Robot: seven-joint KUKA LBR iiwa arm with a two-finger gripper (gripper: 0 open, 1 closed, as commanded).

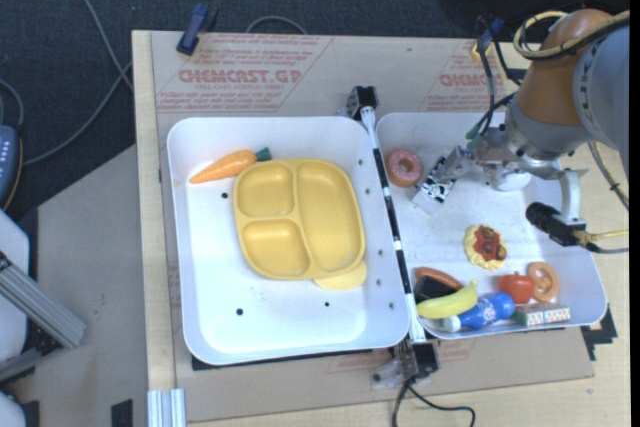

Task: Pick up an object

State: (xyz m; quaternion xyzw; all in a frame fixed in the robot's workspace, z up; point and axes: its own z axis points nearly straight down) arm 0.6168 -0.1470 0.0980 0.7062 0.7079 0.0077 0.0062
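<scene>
My gripper (433, 188) hangs low over the upper left part of the right bin (590, 300), reaching in from the right. A pink donut (404, 167) lies just to its left, apart from it. A small pizza toy (486, 246) sits below and to the right of the gripper. Along the bin's front edge lie a banana (447, 302), a blue bottle (485, 312), a red tomato (515, 287), a pretzel (541, 279) and a red sausage (435, 276). I see nothing held in the gripper.
The left bin (200, 315) holds a yellow divided plate (298, 217) and an orange carrot (222, 166) at its upper left. A black divider rail (388, 215) runs between the bins. The grey arm with its orange band (555, 75) stands over the right bin's far right.
</scene>
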